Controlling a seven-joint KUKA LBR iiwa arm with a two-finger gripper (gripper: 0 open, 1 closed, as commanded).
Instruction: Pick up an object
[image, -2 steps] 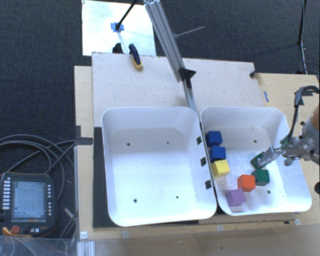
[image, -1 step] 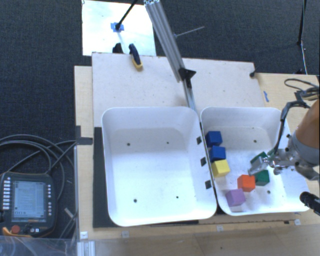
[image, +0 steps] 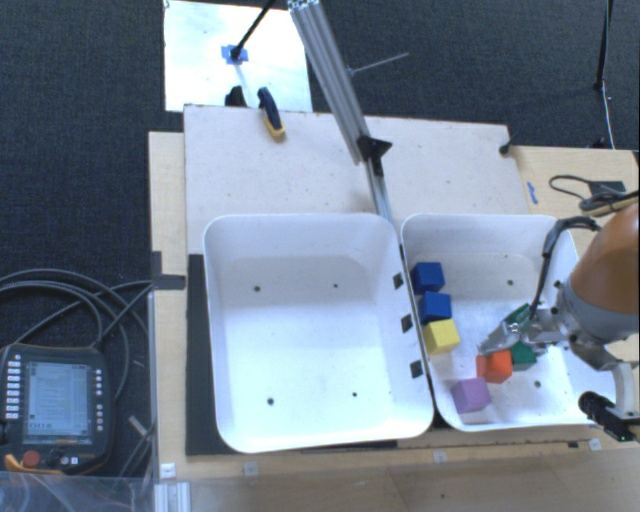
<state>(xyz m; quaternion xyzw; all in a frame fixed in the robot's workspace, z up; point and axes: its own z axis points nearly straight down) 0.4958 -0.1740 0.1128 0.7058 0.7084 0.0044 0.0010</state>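
Two small blue cubes (image: 428, 277), one yellow (image: 441, 336), one purple (image: 471, 395), one orange (image: 497, 366) crowd the right white bin's (image: 480, 235) left wall; whether the gripper (image: 508, 345) grips, I cannot tell.

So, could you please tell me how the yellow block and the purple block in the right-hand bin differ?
The yellow block lies against the bin's left wall, right below two blue blocks; the purple block lies apart from that row, nearer the bin's front edge. The yellow block touches the lower blue one; the purple block touches no other block, though the orange block is close above it. The claw is nearer the purple one. Both are small cubes of similar size in the right bin.
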